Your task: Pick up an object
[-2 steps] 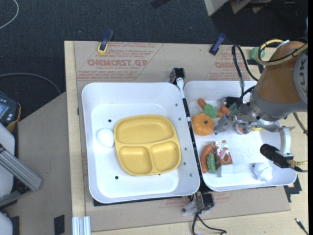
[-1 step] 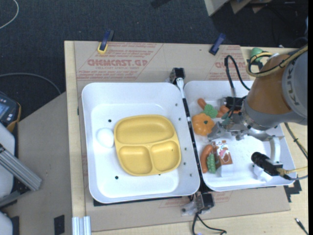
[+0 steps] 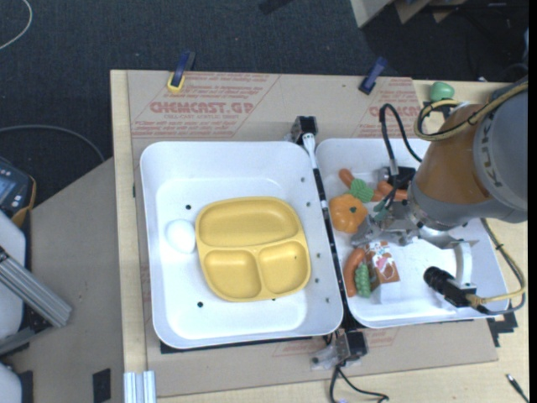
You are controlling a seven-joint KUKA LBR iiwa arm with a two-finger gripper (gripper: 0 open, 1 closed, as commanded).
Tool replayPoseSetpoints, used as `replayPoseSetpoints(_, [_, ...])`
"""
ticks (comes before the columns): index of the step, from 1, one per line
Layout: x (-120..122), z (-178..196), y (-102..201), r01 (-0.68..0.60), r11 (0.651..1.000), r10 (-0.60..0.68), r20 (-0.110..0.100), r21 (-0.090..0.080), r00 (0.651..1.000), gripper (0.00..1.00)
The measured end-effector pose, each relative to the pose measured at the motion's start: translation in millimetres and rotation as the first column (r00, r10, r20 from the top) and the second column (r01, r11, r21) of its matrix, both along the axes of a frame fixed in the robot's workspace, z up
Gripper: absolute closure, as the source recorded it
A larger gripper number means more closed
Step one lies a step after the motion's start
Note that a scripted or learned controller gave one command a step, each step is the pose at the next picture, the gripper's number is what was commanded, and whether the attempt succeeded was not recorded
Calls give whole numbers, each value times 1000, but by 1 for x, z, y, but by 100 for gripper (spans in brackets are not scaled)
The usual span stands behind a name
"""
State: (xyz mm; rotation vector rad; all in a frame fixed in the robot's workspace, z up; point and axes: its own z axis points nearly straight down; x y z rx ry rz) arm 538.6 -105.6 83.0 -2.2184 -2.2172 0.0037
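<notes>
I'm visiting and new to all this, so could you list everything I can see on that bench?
Bins: two, white, side by side on the bench.
Divided tray: one, yellow, in the left bin.
Egg-like ball: one, white, left of the tray.
Pumpkin toy: one, orange, in the right bin.
Small toy foods: several, orange, green, red, in the right bin.
Clamps: two, at the board's far edge.
Arm: one, grey and orange, over the right bin.
Gripper: one, low among the toys.

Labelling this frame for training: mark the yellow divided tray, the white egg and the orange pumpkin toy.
yellow divided tray (image 3: pixel 248 222), camera view, floor of its large upper compartment.
white egg (image 3: pixel 179 235), camera view, middle of its shell.
orange pumpkin toy (image 3: pixel 345 214), camera view, its front bulge.
</notes>
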Motion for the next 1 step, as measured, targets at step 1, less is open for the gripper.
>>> replayPoseSetpoints(1, [1,12,-1,2,1000,-2,5,-2,1000,100])
